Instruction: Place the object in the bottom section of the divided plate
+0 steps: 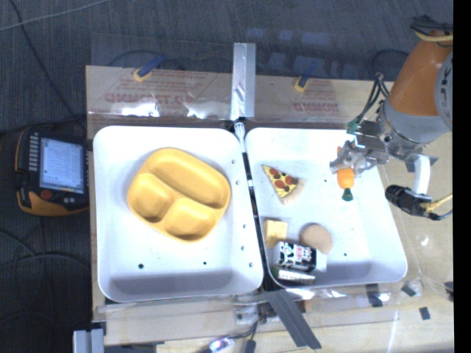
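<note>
End effector [356, 160] closed on a carrot [346, 179], raised over the right bin [368, 259] near its far-right corner; yellow plate [179, 192] lies unobstructed in the left bin [118, 271].

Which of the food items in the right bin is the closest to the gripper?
The carrot: orange with a green tip, it hangs right at the gripper. The pizza slice, cheese, bun and carton lie farther left and lower.

Dark grey carpet floor [184, 13] around my bench.
I see thin pale cables [73, 7] trailing across it, and a yellow-cased handheld control pendant [51, 169] at left.
</note>
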Motion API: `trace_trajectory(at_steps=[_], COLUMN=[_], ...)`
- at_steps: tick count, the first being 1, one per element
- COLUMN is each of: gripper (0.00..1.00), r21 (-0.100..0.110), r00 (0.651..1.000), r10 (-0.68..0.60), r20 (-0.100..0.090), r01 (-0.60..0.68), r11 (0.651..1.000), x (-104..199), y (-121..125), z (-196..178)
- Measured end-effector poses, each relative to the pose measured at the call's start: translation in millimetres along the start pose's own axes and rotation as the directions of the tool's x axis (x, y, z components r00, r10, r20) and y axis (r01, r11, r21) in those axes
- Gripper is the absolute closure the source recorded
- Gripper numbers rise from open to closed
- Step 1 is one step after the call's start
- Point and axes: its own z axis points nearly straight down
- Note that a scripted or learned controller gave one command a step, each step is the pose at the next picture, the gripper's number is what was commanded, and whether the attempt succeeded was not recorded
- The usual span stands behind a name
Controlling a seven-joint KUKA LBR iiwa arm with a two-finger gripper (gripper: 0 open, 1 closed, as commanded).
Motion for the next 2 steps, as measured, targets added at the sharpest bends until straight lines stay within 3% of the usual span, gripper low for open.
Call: trace_trajectory(at_steps=[1, 2], gripper=[1.00, 1.00], r21=[-0.001, 0.000], r00=[0.994, 1.000], r10=[-0.107, -0.029], r20=[0.001, 0.001], r01=[0.107, 0.029], r11=[0.994, 1.000], x=[61.7, 85.5], y=[73.8, 50.4], z=[-1.4, 45.1])
